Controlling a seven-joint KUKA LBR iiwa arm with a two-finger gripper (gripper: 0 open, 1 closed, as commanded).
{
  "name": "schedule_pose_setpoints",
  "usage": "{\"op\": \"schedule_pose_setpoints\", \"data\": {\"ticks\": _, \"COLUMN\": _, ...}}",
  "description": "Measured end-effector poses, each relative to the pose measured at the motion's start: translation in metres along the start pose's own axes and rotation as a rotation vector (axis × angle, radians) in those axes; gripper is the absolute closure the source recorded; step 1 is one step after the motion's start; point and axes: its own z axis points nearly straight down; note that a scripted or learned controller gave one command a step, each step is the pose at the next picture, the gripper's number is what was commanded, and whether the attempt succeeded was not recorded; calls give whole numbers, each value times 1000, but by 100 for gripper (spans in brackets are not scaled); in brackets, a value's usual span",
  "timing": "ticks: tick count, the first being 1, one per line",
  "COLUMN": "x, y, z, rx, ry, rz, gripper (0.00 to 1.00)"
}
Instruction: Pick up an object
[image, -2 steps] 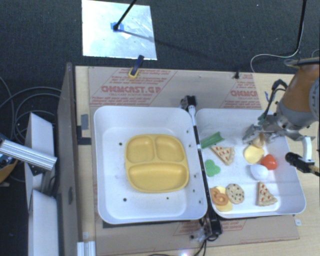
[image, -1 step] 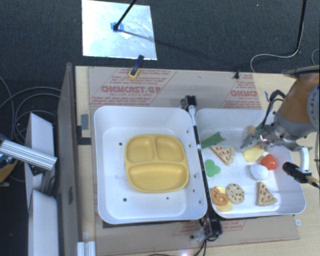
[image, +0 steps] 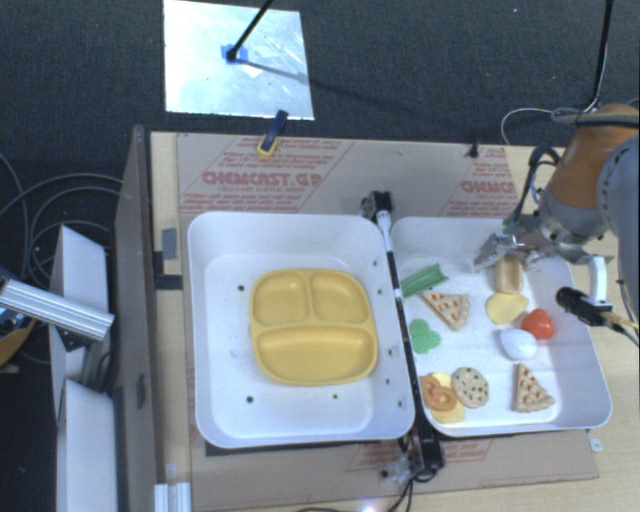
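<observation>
The gripper hangs over the right bin, just above a small tan bread-like piece. Whether it pinches the piece cannot be told here. The toy food looks light, stiff and smooth, so it may slip; a hold across its narrow sides seems safest.

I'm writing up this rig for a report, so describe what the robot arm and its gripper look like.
The grey arm has a rounded casing with a broad orange band above the wrist. Below sits a metallic silver gripper. A thin black cable and a pale looping wire run near it.
</observation>
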Motion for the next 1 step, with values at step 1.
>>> {"op": "schedule_pose_setpoints", "data": {"ticks": 1, "x": 0, "y": -16, "z": -10, "rx": 6, "ry": 0, "rz": 4, "gripper": 0}}
